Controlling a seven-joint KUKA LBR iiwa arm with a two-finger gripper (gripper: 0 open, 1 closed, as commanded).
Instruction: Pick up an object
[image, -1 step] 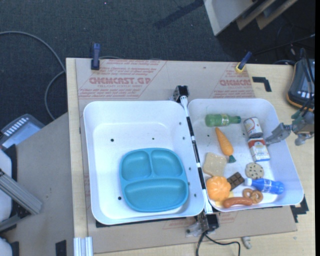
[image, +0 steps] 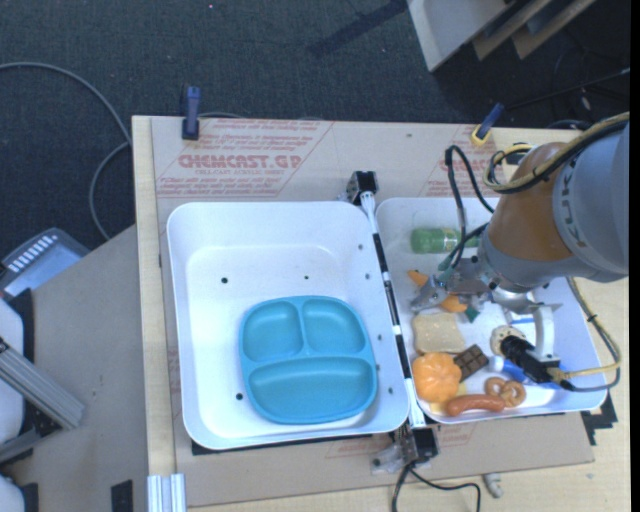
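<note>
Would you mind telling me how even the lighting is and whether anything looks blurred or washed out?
Camera view: light is soft and even, with faint shadows inside the left bin; the blue divided plate is sharp; the white bins run bright, near washed out; the small items under the arm in the right bin look slightly soft.

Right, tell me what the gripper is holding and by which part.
Cannot be told. The gripper is down among the items in the right bin, near a small orange piece, but no grasp is visible.
</note>
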